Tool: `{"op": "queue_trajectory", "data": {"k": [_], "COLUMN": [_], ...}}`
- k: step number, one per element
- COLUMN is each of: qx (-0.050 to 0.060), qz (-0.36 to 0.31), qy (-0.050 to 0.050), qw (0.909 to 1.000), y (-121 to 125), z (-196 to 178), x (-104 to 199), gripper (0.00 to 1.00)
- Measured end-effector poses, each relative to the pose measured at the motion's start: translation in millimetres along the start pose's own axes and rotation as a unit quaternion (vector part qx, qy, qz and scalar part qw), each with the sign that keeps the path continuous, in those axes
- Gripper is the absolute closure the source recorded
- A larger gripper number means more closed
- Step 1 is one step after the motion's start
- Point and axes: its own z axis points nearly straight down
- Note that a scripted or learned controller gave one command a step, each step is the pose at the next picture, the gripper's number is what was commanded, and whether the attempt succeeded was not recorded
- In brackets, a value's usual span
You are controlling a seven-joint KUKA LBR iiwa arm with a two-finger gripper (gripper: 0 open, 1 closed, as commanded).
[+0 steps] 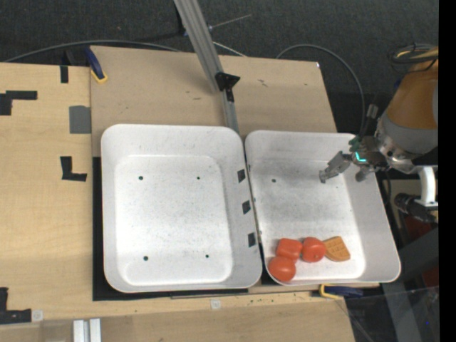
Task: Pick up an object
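Camera view shows the gripper [347,167] hanging over the upper right part of the right bin [299,155], near that bin's right rim. Its two fingers [333,169] are splayed apart and nothing sits between them; the far fingertip is small and dark against the rim, so its exact end is hard to make out. A small teal light glows at the wrist. The arm [412,116] comes in from the right, its orange band bulging above the grey wrist, and its upper part is cut off by the picture's edge.

The things to pick lie well apart from the gripper, bunched in the lower right corner of the right bin: three red tomato-like pieces [292,255] touching one another, and just beside them on the right an orange-brown piece [337,249] whose kind I cannot tell. The lowest red piece sits against the bin's bottom rim.

The left bin [171,137] lies alongside, its inner rim meeting the right bin's. A grey metal bar [203,38] slants down from the top toward the seam between them.
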Motion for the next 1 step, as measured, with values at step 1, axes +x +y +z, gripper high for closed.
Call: {"op": "queue_trajectory", "data": {"k": [1], "qx": [-0.002], "qz": [-0.001], "qy": [-0.001], "qw": [1.0], "y": [1.1], "z": [-2.7], "x": [0.1], "gripper": [0.0]}}
